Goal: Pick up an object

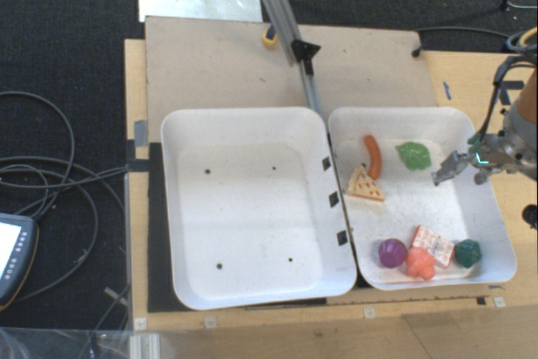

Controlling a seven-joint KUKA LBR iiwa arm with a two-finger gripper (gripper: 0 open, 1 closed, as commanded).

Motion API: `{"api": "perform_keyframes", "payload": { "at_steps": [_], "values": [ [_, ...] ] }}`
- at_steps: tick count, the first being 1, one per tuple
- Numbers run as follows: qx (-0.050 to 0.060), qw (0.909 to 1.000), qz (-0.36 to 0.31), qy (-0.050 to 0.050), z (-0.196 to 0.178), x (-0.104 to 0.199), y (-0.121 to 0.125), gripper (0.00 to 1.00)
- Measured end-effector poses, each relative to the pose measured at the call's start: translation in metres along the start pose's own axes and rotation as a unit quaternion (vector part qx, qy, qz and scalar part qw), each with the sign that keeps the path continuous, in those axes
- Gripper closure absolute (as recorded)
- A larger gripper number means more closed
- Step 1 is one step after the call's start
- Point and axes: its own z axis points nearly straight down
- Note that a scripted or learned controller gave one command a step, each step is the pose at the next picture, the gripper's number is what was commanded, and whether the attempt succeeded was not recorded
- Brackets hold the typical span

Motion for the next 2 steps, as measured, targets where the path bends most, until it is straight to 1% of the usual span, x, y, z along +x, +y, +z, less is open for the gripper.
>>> {"api": "perform_keyframes", "payload": {
  "at_steps": [1, 2],
  "values": [
    [-0.002, 1.0, 0.0, 0.0, -0.002, 0.0, 0.001, 0.0],
    [0.001, 1.0, 0.001, 0.0, 0.059, 0.007, 0.001, 0.0]
  ]
}}
